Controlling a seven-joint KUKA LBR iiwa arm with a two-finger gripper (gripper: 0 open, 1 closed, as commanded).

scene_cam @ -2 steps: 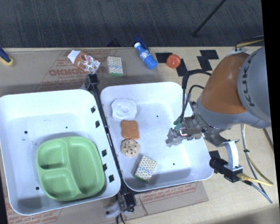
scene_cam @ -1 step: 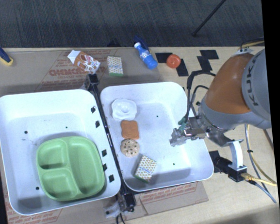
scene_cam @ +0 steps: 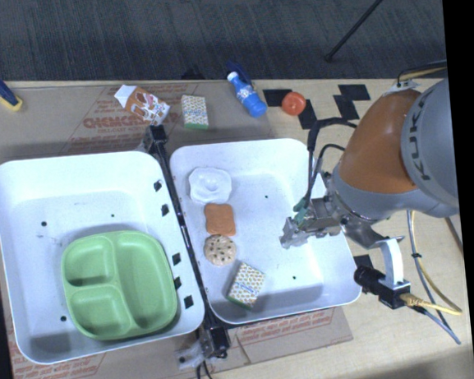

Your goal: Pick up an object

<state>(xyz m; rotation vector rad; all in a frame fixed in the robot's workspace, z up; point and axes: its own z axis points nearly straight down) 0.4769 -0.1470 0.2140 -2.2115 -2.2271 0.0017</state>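
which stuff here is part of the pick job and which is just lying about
In play, in the right bin:
gripper
white lid
orange block
cookie
patterned box

Lying about:
green tray, in the left bin
blue bottle, orange cap, small box, wrapper and blue clip, on the bench beyond the bins

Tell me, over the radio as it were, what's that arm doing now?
Pincer over right bin, nothing between its fingers. Cookie, orange piece, patterned block lie apart to its left. Nothing in the way.
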